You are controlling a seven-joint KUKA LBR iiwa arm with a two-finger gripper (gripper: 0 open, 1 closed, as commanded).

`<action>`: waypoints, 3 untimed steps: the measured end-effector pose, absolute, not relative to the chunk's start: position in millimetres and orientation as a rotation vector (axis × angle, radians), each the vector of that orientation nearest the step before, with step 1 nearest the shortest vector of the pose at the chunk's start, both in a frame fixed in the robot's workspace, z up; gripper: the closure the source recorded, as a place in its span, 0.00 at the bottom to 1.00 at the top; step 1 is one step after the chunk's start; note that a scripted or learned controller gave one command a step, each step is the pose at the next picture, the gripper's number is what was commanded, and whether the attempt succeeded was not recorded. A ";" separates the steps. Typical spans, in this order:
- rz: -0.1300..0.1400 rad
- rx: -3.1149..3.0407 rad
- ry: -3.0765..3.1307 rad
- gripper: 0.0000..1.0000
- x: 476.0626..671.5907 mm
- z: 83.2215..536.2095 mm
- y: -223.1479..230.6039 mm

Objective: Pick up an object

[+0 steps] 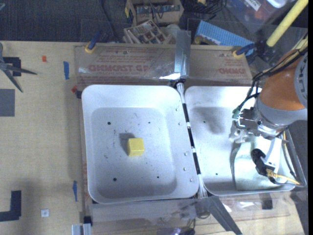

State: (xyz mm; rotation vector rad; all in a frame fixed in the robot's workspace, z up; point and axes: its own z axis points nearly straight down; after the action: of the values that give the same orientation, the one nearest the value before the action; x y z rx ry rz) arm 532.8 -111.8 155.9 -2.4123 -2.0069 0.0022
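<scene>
left bin [98, 106]: open floor round yellow block [136, 147] | obstacle: rims

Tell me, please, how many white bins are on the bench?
2. The left bin holds a yellow block near its middle. The right bin sits against it, with the arm over its right part, which may hide something there.

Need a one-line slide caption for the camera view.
KUKA arm's tool sits over the right bin; a yellow block lies alone and ungrasped in the left bin.
</scene>
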 end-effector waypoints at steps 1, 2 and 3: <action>-0.002 -1.957 -2.464 1.00 591.7 185.9 -162.7; -0.002 -2.057 -2.381 1.00 639.7 139.8 -147.2; -0.003 -1.933 -2.485 1.00 668.6 162.3 -143.7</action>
State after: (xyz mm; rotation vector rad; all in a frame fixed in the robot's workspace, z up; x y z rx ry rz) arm 668.6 -143.7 162.3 -1.9333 -2.4851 -0.0029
